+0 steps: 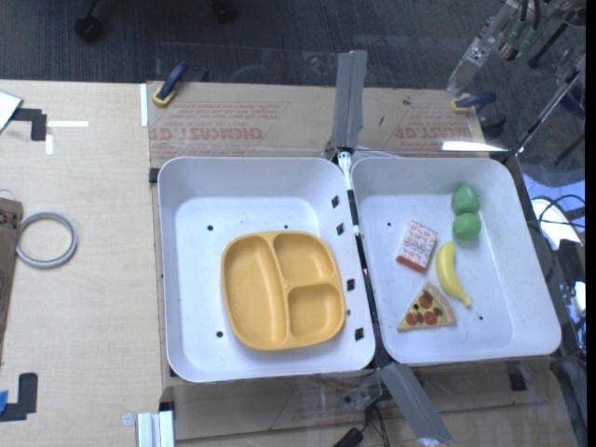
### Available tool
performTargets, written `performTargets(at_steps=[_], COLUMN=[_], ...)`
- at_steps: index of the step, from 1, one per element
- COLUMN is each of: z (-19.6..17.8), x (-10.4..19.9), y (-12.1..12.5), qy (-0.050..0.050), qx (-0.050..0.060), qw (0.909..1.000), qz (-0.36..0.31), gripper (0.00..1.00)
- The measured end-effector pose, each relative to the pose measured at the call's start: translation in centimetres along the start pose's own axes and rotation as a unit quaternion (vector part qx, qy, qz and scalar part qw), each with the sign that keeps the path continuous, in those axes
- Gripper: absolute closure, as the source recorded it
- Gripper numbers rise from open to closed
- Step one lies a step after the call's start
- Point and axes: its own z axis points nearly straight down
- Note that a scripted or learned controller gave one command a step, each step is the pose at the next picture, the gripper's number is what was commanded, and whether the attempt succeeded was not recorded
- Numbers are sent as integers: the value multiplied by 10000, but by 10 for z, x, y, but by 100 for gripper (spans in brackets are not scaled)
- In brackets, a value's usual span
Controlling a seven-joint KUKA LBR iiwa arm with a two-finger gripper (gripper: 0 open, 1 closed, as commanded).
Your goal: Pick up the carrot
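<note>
My gripper [486,47] hangs high at the top right, beyond the far edge of the right bin [531,250] and over the cardboard and dark floor. It looks pale and partly see-through, with cables above it. In the right bin lie two green round pieces [466,212], a red and white packet [416,246], a yellow banana [451,272] and a pizza slice [426,310]. None of these is near the gripper.
The left bin [186,250] holds a yellow divided plate [282,289]. A grey bar [349,101] stands at the seam behind the bins. A tape roll [43,239] lies on the bench at far left. Blue clamps [170,82] sit on the cardboard.
</note>
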Motion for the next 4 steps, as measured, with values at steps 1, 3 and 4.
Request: performTargets(at_steps=[1, 3, 4], z=[-7, -1, -1], x=[-2, -17, -40], y=[1, -36, -47], qy=[1, -5, -21], qx=[3, -16, -21], qw=[10000, 9424, 9017], qz=[1, -3345, -4324], gripper=[100, 100, 100])
